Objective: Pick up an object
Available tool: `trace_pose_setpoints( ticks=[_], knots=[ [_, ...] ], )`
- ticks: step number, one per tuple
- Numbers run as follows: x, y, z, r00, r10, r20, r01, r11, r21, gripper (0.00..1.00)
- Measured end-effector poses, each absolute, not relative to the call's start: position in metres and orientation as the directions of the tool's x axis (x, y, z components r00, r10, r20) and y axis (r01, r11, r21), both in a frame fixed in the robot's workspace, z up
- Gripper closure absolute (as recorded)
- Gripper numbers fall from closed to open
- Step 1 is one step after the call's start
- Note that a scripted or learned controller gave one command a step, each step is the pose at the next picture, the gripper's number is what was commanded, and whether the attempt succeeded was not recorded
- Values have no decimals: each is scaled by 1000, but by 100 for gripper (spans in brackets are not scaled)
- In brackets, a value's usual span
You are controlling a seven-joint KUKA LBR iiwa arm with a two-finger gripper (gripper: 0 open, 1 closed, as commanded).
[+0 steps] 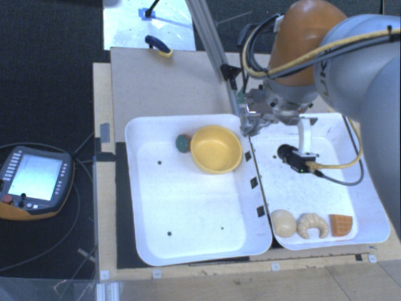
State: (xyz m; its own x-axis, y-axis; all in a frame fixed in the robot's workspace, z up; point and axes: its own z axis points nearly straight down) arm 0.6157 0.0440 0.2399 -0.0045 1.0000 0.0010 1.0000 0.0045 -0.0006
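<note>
My gripper [250, 124] hangs over the far end of the ridge between the two bins, just right of a yellow bowl [216, 149]. The bowl stands upright at the far right of the left bin [135, 187]. A small dark green ball [182, 143] touches the bowl's left side. Along the near edge of the right bin [371, 205] lie a pale round bun [283, 222], a croissant [313, 225] and an orange square piece [341, 224]. Nothing shows in the gripper, whose tip is hidden under the wrist.
A slanted metal rod [207, 30] runs down from the top towards the gripper. A blue and yellow clamp [158, 44] sits on the board's far edge. A teach pendant [34, 180] lies off the bench to the left.
</note>
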Motion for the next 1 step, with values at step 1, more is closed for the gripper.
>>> trace_pose_setpoints(
  ticks=[1],
  knots=[
    [617,86,235,-3,1000,1,1000,3,0,100]
  ],
)
